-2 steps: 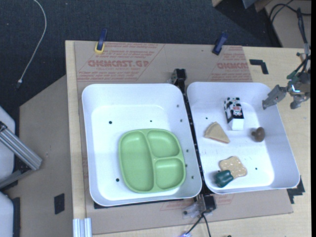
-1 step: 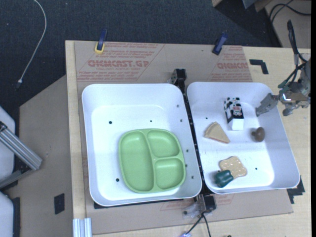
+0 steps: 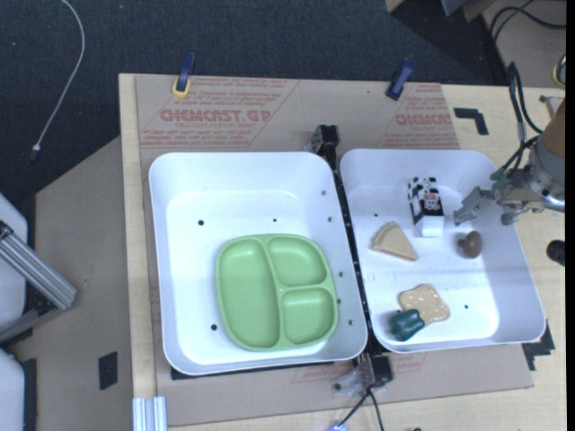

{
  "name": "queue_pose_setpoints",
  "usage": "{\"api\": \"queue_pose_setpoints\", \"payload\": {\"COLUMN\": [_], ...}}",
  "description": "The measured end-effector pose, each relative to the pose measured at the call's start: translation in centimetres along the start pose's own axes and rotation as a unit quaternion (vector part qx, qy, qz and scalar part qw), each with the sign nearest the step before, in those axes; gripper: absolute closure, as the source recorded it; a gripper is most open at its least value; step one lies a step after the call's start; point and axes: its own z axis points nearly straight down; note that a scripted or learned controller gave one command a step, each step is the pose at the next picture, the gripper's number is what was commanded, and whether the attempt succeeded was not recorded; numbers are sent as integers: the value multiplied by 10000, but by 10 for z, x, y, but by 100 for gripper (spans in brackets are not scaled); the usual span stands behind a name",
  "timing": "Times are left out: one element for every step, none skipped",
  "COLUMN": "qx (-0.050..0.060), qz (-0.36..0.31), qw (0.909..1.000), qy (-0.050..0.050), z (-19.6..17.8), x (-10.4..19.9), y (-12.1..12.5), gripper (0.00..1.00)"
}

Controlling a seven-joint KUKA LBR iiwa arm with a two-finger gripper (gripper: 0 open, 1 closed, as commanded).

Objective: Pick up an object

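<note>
The right bin [image 3: 503,321] holds several small objects. A black-and-white carton [image 3: 424,197] lies near its middle top, with a small white block [image 3: 431,227] just below it. A tan wedge [image 3: 393,241] lies left of centre and a small brown ball [image 3: 469,243] to the right. A toast-like slice [image 3: 425,302] and a teal piece [image 3: 406,325] sit near the front edge. My gripper [image 3: 476,206] hangs over the bin's right side, just above the brown ball and right of the carton, with nothing visibly in it.
The left bin [image 3: 180,196] carries a green divided plate [image 3: 276,290]. Two clamps [image 3: 183,75] [image 3: 400,79] sit on the cardboard at the back. A black bracket [image 3: 325,137] joins the bins at the top. Cables hang at the far right.
</note>
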Motion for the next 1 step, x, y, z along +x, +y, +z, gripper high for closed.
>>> {"api": "queue_pose_setpoints", "payload": {"qx": [16], "qz": [-1], "qw": [10000], "qy": [8], "z": [45], "x": [3], "y": [-7], "gripper": [0]}}
